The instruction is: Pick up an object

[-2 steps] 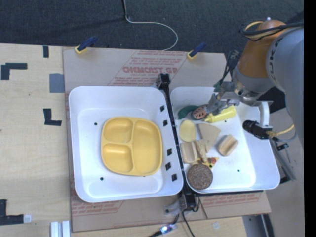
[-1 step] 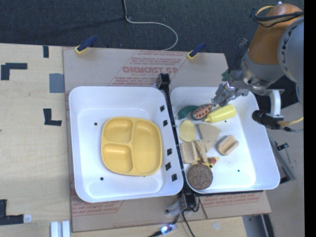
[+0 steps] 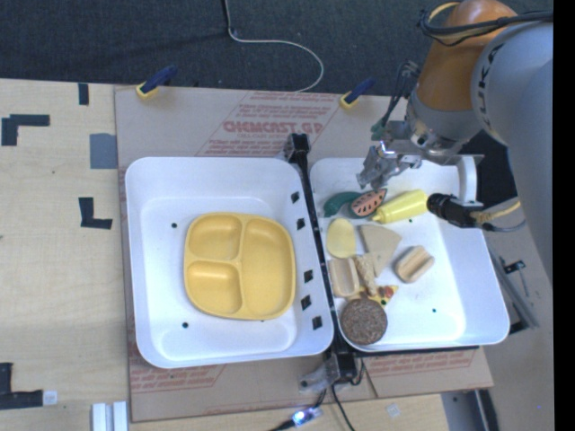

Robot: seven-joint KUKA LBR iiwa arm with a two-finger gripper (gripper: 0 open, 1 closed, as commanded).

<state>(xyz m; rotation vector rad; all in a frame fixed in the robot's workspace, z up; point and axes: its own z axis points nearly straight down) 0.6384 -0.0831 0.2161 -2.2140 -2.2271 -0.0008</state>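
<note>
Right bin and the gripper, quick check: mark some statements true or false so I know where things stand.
1. The yellow divided plate lies in the left bin. True.
2. The gripper hangs over the right bin, near the watermelon slice. True.
3. The round brown patty sits at the right bin's far edge. False: it lies at the near edge.
4. The yellow bottle is on the plate. False: it lies in the right bin.

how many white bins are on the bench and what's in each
2. The left bin holds a yellow divided plate. The right bin holds a cluster of toy food along its left side, with the gripper above it; pieces may hide beneath others.
</note>
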